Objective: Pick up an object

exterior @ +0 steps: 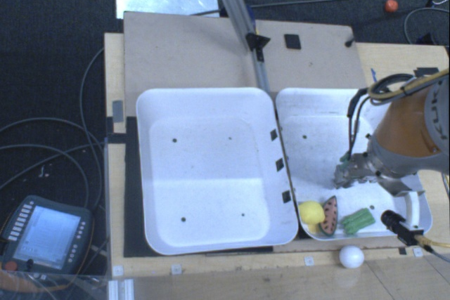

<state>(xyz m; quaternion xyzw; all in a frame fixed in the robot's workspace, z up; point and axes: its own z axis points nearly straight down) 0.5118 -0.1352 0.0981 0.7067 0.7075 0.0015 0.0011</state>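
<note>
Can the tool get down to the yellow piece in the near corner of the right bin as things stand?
Probably yes. The tool hangs over the right bin, apart from the yellow piece, with nothing lying over it. The watermelon slice touching it could crowd a grasp.

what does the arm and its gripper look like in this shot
The arm is a thick rounded cylinder with a broad orange band and a grey section below it toward the wrist. Black cables loop over its top and run down its side. The gripper is a small dark grey metal assembly at its end.
</note>
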